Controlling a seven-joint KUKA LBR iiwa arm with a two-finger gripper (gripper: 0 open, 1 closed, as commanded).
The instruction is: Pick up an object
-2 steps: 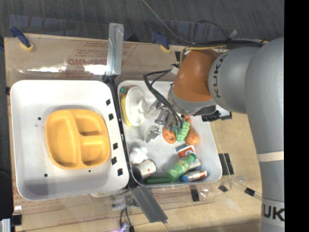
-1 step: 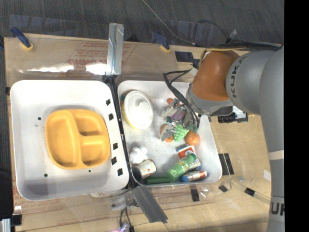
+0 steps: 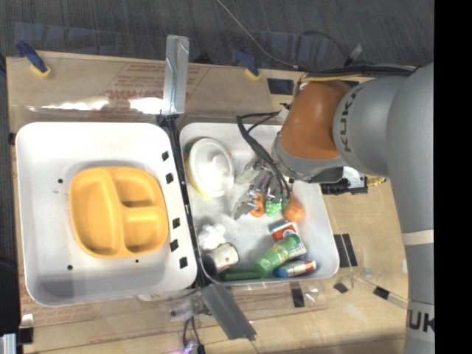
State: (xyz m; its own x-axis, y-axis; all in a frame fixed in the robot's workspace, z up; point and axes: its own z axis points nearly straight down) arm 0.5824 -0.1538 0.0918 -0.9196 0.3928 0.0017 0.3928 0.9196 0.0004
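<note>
near edge, right bin [image 3: 333,251]: green bottle [image 3: 279,257], blue-and-red tube [image 3: 297,269] and dark green stick [image 3: 241,275] along the near wall; small tan cup [image 3: 223,257] and white lump [image 3: 212,235] toward the near-left corner; red-and-white can [image 3: 285,231] just behind the bottle
mid bin: gripper [image 3: 257,198] low over the bin's middle; small orange piece [image 3: 256,210] and green piece [image 3: 273,208] right at the fingertips; orange ball [image 3: 294,212] just beside them toward the right wall
fingers: too cluttered to read; cannot tell open, closed or gripping; nothing visibly held between them
key relation: nearest candidates are the small orange piece and green piece, directly under or just nearward of the tips; both too small to show a long axis; the ball sits a little to the right; judgement: a short straight drop favours the orange piece, a rightward shift is needed for the ball
far side, right bin: white bowl [image 3: 212,167] with yellow rim near the far-left corner, apart from the gripper
left bin [image 3: 29,198]: yellow divided tray [image 3: 118,211] in the middle; well apart from the arm
risk: crowded tips may pinch two pieces or nudge the ball away
</note>
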